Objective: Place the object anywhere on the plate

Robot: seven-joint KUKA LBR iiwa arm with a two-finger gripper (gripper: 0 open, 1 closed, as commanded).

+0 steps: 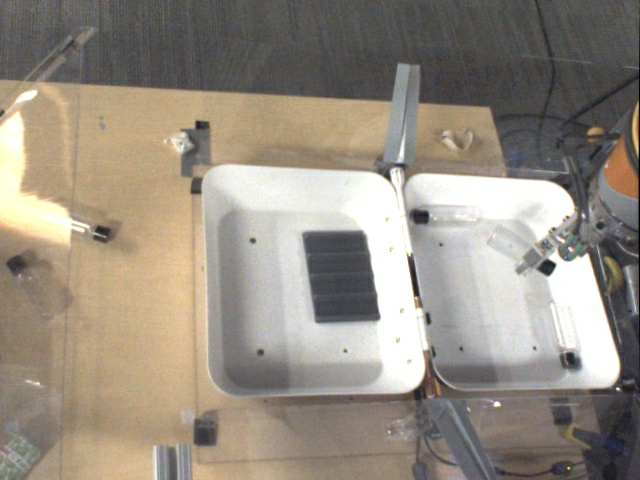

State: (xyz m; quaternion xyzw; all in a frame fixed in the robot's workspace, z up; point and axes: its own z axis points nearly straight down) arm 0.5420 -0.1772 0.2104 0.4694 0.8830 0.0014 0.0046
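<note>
A dark ribbed rectangular plate (341, 276) lies flat in the middle of the left bin (225, 298). My gripper (556, 249) reaches in over the right side of the right bin (480, 363). A clear tube (512, 244) with a black cap slants away from its tip toward the upper left, its capped end right at the gripper. At this size I cannot make out whether the tube is held or just lies beside the gripper. The plate is well to the left of the gripper, across the wall between the bins.
Two more clear capped tubes lie in the right bin, one (445, 214) near its back left corner and one (563, 334) near its front right corner. A grey post (403, 113) stands behind the bins. Small vials (90, 230) sit on the bench at left.
</note>
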